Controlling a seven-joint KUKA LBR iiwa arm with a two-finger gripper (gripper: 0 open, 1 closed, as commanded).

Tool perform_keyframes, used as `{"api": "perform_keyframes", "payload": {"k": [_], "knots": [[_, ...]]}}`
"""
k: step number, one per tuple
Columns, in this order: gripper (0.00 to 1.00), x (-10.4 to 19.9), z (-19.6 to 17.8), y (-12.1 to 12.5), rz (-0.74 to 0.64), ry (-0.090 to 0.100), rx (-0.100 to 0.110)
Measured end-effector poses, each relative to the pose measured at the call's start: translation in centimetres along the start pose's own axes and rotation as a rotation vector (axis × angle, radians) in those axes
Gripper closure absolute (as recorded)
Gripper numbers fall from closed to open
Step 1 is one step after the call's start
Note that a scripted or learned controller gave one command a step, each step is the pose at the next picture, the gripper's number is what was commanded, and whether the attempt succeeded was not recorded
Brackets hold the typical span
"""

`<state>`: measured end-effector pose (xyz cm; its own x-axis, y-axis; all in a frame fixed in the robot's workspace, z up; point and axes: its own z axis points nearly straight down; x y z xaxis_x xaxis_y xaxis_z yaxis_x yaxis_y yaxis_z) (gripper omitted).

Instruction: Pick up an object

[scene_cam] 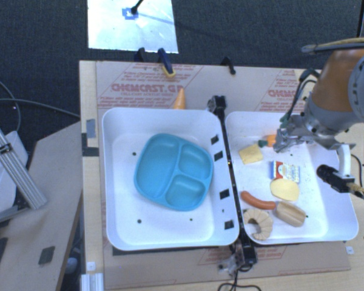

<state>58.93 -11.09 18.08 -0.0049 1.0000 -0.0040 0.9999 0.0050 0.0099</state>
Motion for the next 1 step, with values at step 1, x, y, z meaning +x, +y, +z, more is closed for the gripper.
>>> {"api": "perform_keyframes", "payload": {"k": [1], "knots": [[1.00, -1.62, 9.83, 8.31, -0.003, 0.001, -0.002]]}}
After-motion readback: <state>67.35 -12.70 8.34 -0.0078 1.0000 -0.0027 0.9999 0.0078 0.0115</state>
